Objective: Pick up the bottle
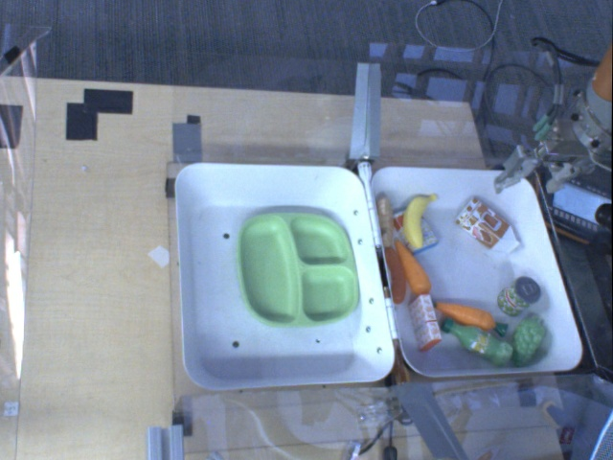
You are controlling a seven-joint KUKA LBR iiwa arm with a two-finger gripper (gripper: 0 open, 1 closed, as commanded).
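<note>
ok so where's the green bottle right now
The green bottle lies in the right bin near its front edge, between the carrot and the broccoli.

We see a light wood bench (96, 286) w/ black tape marks (96, 111) top left, dark grey carpet floor (239, 17) behind, loose cables (460, 22) upper right, even light.

Tool (526, 164) at upper right, fingers spread, wrist angled down-left.

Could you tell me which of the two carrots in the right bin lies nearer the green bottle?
The lower carrot, lying almost flat across the bin just above the green bottle. The other carrot sits higher, slanted, below the banana.
</note>
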